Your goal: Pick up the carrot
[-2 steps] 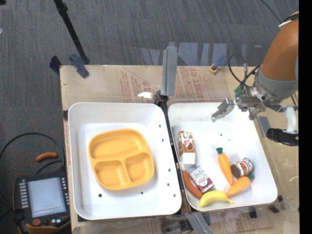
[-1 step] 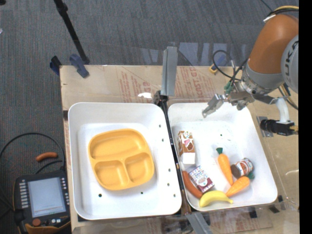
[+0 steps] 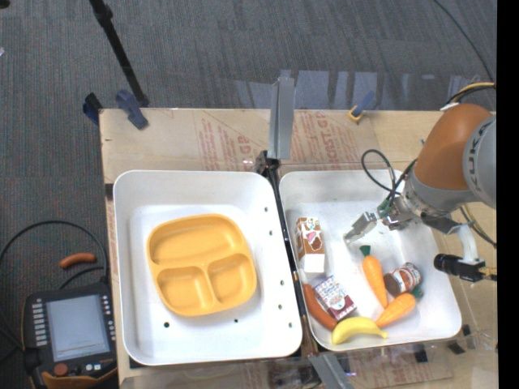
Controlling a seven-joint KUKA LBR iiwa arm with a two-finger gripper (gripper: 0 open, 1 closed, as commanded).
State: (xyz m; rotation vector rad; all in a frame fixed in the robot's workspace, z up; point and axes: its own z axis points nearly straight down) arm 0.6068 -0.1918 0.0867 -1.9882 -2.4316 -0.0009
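The bench point(image 3: 203, 136) carries two shallow white bins side by side. The left bin point(image 3: 130, 217) holds a yellow divided tray point(image 3: 201, 262), lying flat near its centre. The right bin point(image 3: 324, 186) holds the remaining items, grouped toward its near half. The arm point(image 3: 454, 156), grey with an orange band, reaches in from the right, and its gripper point(image 3: 359, 229) sits low over the middle of the right bin, with its tip just above and left of the carrot's green top; whether the jaws are parted or closed cannot be told at this angle, and nothing is seen held between them. The carrot point(image 3: 374, 278) lies on the bin floor right of centre, green end toward the gripper, tapering toward the near wall. A second, shorter carrot point(image 3: 397, 308) lies just beside it to the right, angled, its tip close to the banana point(image 3: 358, 329) at the near wall. A small carton point(image 3: 310, 245) lies left of the carrot. A snack packet point(image 3: 334, 297) lies nearer, touching a sausage point(image 3: 316, 306) at its left. A small brown can point(image 3: 403, 279) rests right of the carrot.
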